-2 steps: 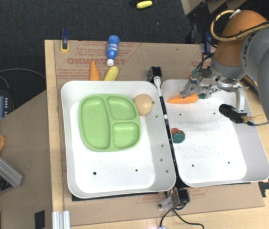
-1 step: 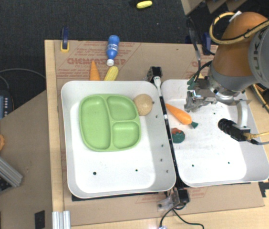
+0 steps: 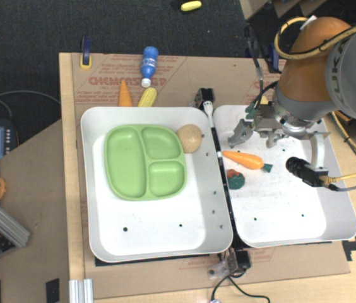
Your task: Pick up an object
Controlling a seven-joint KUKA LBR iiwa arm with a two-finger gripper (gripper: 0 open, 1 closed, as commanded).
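Both white bins (image 3: 165, 248) lie low in frame; gripper (image 3: 244, 130), fingers spread, hovers above the carrot (image 3: 243, 160), pickup pending.

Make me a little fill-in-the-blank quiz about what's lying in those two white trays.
1. The green plate has ___ compartments.
2. The carrot lies in the ___ bin of this view.
3. The tan ball rests against the plate's upper ___ corner.
4. The gripper hovers just ___ the carrot in the picture.

Missing words: three; right; right; above
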